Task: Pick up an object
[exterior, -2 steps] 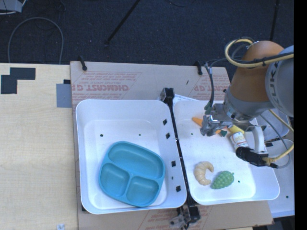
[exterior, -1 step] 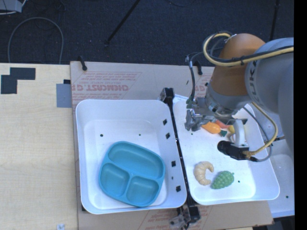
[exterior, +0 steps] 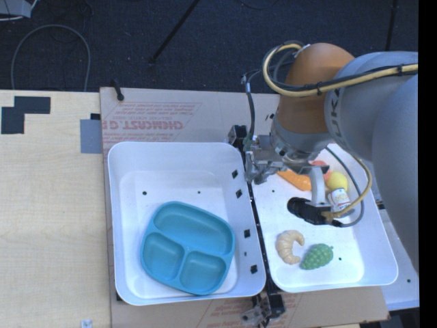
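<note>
End effector [exterior: 258, 164] hangs low over the right bin's [exterior: 382, 265] left wall, can't tell its grip state | croissant [exterior: 291, 245], green grapes [exterior: 317, 256], orange piece [exterior: 298, 180] lie loose nearby, probably targets | blue tray [exterior: 187, 247] sits in left bin [exterior: 130, 183]

In the right bin lie a pale croissant [exterior: 291, 245] and, just beside it, a green bunch of grapes [exterior: 317, 256]. Farther back sit an orange carrot [exterior: 295, 180] and yellow lemon [exterior: 336, 180].
</note>
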